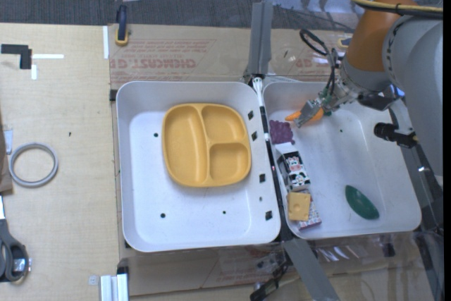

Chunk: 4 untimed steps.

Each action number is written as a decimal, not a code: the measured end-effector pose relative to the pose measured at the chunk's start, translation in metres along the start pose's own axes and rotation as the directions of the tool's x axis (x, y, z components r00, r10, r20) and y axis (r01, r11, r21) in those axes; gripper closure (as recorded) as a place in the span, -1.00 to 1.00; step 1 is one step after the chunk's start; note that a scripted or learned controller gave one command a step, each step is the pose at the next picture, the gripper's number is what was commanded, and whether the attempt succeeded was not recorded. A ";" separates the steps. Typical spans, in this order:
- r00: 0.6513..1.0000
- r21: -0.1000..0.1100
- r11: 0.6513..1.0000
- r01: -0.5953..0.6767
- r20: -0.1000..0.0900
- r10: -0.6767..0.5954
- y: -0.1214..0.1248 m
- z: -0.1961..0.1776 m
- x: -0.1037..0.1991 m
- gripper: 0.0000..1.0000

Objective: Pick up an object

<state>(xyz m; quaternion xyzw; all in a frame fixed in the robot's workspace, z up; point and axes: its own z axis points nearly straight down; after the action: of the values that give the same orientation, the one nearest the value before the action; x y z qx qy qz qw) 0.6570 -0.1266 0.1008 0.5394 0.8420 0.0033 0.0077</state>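
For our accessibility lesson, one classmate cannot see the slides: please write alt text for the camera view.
A grey and orange robot arm reaches from the right, its gripper low over an orange object in the right bin, which also holds a purple piece, a small packet, a cracker and a green object. The left bin holds a yellow divided plate.

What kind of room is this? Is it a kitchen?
Probably a robot lab, not a kitchen: a robot arm reaches over two white bins on a workbench, with a tape roll lying nearby.
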 end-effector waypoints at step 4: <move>0.975 0.015 0.974 -0.224 -0.004 0.224 -0.007 0.004 -0.020 -1.00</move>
<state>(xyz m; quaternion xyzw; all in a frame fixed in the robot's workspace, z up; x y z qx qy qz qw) 0.6592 -0.1479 0.0967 0.6310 0.7758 -0.0006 0.0011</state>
